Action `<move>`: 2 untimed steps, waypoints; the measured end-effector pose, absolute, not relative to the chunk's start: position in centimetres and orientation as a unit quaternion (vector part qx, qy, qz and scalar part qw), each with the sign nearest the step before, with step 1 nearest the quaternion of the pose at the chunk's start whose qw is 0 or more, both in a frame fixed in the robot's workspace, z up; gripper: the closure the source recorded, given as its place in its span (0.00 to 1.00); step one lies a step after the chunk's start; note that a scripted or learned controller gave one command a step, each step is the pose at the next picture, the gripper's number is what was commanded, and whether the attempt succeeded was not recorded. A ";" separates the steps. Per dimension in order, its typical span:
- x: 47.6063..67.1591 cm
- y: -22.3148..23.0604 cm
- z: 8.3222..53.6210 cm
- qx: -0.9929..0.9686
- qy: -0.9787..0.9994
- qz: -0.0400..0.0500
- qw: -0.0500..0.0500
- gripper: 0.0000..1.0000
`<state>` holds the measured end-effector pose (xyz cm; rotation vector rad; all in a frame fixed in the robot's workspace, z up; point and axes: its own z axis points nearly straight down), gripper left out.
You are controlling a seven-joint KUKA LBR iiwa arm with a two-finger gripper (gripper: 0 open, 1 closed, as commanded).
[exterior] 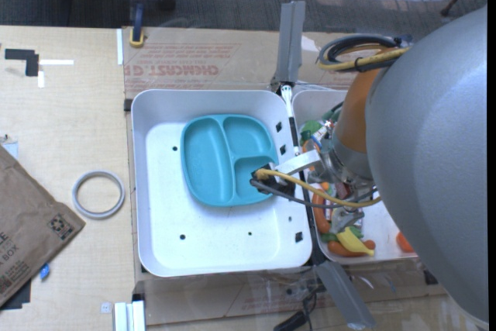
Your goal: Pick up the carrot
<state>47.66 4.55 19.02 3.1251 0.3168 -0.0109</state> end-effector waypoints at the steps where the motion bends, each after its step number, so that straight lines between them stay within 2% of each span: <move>1: 47.7 -1.8 20.4 0.994 0.109 -0.002 0.000 0.00; 2: 47.8 -1.8 21.2 0.994 0.112 -0.005 0.000 1.00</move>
